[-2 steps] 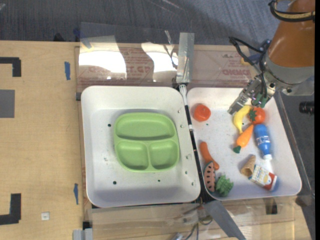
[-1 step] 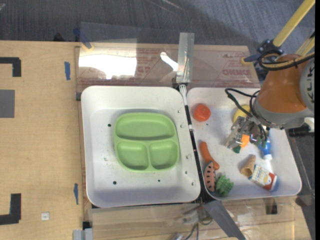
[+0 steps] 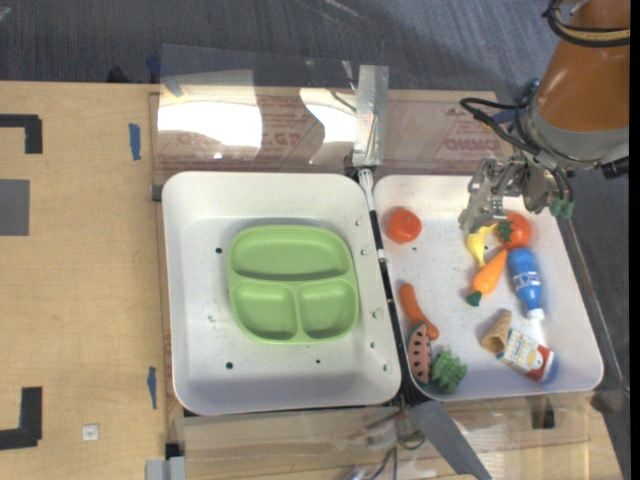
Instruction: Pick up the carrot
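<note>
Carrot (image 3: 488, 274) lies in the right bin (image 3: 580, 368), touching the blue bottle (image 3: 525, 280) on that bottle's left, below the banana (image 3: 481, 242). Hand (image 3: 497, 203) hovers just above the banana, its grip state unclear.

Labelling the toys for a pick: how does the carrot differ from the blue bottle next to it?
The carrot is orange and tapered; the blue bottle is blue with a white cap. The carrot slants toward the lower left, the bottle toward the lower right. Both lie flat in the right bin, below the tool.
</note>
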`<action>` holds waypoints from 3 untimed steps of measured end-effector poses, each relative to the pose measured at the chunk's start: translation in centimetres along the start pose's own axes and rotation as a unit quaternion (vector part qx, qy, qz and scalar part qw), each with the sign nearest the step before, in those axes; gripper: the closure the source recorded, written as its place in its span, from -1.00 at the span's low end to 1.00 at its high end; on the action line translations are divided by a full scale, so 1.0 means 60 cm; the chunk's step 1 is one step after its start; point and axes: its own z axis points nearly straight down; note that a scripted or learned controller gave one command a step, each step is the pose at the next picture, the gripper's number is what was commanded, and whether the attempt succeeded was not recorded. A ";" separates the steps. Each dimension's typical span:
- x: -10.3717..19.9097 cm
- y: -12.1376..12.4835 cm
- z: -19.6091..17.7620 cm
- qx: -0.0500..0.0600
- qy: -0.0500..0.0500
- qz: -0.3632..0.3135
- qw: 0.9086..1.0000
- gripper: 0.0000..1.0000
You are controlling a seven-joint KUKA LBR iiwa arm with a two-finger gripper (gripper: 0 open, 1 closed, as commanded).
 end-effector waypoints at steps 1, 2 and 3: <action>0.001 -0.122 0.246 0.000 0.003 -0.119 0.993 1.00; 0.004 -0.122 0.250 -0.001 0.005 -0.119 0.993 -1.00; 0.070 -0.076 0.259 0.000 0.002 -0.078 0.997 -1.00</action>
